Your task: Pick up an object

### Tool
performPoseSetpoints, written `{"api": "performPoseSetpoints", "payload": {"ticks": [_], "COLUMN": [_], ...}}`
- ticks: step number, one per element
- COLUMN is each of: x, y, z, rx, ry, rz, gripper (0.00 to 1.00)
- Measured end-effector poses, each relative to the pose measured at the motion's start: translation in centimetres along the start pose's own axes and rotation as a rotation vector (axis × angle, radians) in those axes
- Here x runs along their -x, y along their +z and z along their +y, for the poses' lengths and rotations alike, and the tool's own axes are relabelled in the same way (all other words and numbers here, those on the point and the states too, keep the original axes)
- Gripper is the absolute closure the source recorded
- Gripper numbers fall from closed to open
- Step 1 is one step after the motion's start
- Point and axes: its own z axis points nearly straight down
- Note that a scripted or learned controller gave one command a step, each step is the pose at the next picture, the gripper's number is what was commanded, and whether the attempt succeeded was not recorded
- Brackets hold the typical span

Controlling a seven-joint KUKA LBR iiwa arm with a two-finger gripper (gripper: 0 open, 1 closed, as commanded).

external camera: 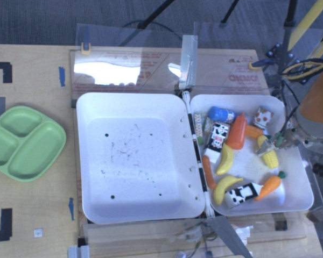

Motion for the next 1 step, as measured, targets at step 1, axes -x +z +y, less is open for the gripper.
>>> {"api": "performPoseSetpoints", "payload": {"ticks": [1], "x": [-1.45], "y": [-14.43], "z": [9.78], "rx": [-0.007], "ry": [-0.227], "rz": [-0.002], "gripper": [1.0]}}
